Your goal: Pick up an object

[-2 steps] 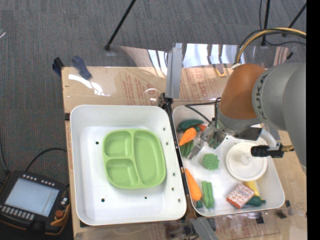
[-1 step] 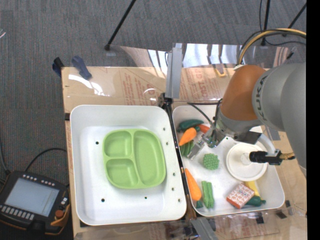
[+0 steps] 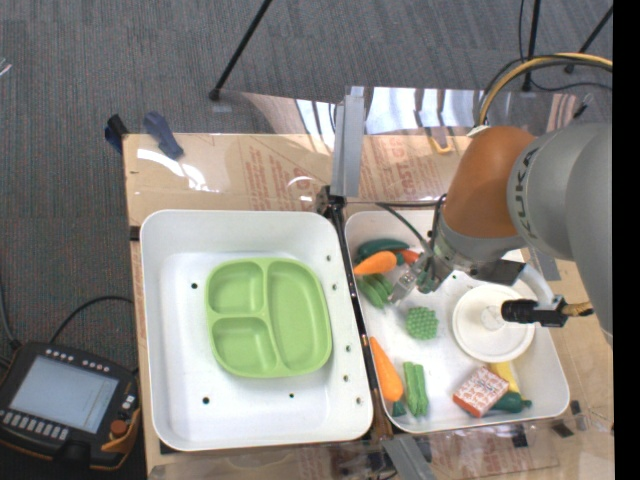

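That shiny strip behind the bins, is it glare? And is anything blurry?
Camera view: yes, the clear sheet behind the bins throws back bright streaks of light; the white bins look evenly lit with soft shadows; the pincer is small and slightly soft, so its detail is hard to read.

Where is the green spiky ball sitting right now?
The green spiky ball lies in the right bin, just left of the white round plate and below the gripper.

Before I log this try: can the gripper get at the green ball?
Probably yes. The gripper hangs in the right bin just above and left of the green ball, which lies on bare floor, apart from the white plate beside it.
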Motion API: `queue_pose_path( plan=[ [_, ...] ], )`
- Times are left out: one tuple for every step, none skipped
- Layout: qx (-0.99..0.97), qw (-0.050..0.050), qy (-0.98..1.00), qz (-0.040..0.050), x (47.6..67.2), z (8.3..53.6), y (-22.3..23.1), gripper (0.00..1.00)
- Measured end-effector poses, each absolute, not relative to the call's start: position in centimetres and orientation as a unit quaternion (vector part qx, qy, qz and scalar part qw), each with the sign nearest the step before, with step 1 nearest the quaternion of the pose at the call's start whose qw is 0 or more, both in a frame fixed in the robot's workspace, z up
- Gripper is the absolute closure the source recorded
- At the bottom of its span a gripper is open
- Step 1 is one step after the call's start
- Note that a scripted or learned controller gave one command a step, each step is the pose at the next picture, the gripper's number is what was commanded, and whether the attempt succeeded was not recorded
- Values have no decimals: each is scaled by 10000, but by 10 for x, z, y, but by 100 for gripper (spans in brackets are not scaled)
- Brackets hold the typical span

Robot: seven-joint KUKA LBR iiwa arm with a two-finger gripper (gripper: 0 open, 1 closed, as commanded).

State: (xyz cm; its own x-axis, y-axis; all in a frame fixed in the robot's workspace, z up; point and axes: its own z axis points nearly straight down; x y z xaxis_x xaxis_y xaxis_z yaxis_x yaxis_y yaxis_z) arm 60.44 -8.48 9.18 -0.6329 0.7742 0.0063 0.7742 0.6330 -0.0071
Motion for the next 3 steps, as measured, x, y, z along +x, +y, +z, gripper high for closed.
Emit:
queue_pose_path(
  plan=[
    [-4280, 46, -9038, 21, 604, 91, -85, 0],
    [-4825, 33, -8759, 12, 587, 84, -97, 0],
    [-5204, 37, -8539, 12, 558, 84, -96, 0]
  ],
)
